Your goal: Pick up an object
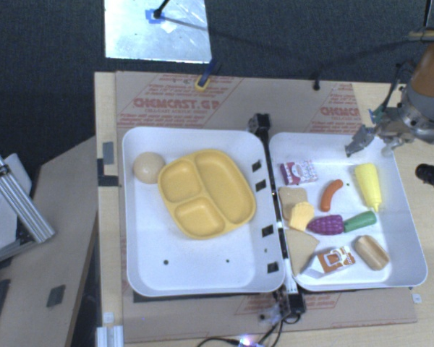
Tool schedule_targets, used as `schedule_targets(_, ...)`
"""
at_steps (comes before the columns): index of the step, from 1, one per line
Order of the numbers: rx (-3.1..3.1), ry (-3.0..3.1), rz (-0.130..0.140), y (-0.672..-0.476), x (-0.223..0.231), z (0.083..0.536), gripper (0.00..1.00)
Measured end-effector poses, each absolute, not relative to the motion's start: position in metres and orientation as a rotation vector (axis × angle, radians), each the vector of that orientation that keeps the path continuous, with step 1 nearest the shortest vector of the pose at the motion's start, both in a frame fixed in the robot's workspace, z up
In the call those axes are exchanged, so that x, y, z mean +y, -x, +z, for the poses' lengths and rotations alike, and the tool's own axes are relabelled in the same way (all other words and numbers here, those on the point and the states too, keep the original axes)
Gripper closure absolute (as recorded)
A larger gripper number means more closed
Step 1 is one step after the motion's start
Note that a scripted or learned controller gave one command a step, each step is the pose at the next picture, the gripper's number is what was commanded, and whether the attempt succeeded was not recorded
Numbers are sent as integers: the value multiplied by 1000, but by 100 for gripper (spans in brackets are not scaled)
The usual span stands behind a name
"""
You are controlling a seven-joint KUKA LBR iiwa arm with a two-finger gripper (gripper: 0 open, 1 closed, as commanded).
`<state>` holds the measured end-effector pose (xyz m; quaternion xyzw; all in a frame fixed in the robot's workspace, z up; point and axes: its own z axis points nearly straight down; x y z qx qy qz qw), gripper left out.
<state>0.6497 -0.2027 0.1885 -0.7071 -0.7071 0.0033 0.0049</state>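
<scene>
Down at the near edge of the right bin (409, 266), a brown bun-like piece (371, 251) and an orange-and-white packet (335, 260) sit close together, with a tan wedge (302, 246) just beside the packet. Any reach in here risks pinching two things at once or nudging one into the bin wall.

Moving up, it gets tighter: a purple-and-green vegetable (341, 223) lies touching a yellow cheese-like slice (301, 215), with a tan slice (293, 196) behind. Flat pieces like those could well slip out of a closing grip.

Further back, an orange sausage (332, 191) and a yellow bottle (368, 184) have more room around them, as does a small red-and-white packet (299, 172). The bottle looks rounded and may roll away.

Over in the left bin (141, 266), a yellow divided tray (202, 192) and a beige ball (149, 167) stand well apart from the action.

At the far right corner, the pincer (372, 142) hovers over the right bin's back rim, fingers spread, nothing between them. Descend from there and it could strike the rim rather than any object.
</scene>
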Motion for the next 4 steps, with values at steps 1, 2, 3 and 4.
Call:
schedule_targets(1, -2226, 2219, -2, -653, -202, 198, 0)
schedule_targets(2, -2225, 2220, 0, -652, -203, 158, 0)
schedule_targets(3, -2228, 2220, -4, -653, -204, 123, 0)
schedule_targets(4, -2229, 2216, -1, -654, -204, 84, 0)
